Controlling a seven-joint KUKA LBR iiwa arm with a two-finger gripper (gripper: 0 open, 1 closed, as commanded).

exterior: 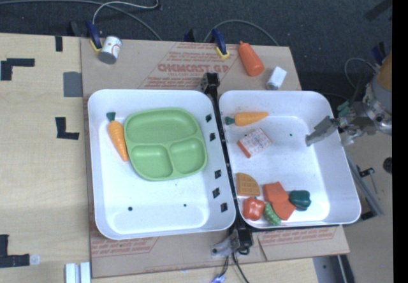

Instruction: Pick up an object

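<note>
Bottom edge of the right bin [331, 215] holds a tight cluster: red pepper-like toy [253, 209], orange-red block [278, 198], dark green piece [299, 199], waffle-like piece [247, 183] just above them. All touching or nearly so.

Further up in the same bin: a small printed packet [254, 142] lying flat near the middle, and a toy carrot [250, 118] near the top-left corner, close to the divider.

Left bin [102, 167] has a green divided plate [166, 143] and a second carrot [118, 139] right against the plate's left edge.

Outside the bins, on the cardboard: orange bottle-shaped toy [250, 59], small white cube [276, 77], a small can [110, 48].

Gripper [319, 132] sits over the right rim of the right bin, at the end of the arm coming in from the right. Nothing between the fingers that I can see. Whether it's released or clenched: cannot tell, too small and blurred.

Progress: my read is nothing is picked yet. Every object is lying in a bin or on the cardboard. Whole task is left: choose a target, descend, close, lift. Nearest candidates look like the packet or the bottom cluster; the packet is more isolated, so likely the cleaner grab.
</note>
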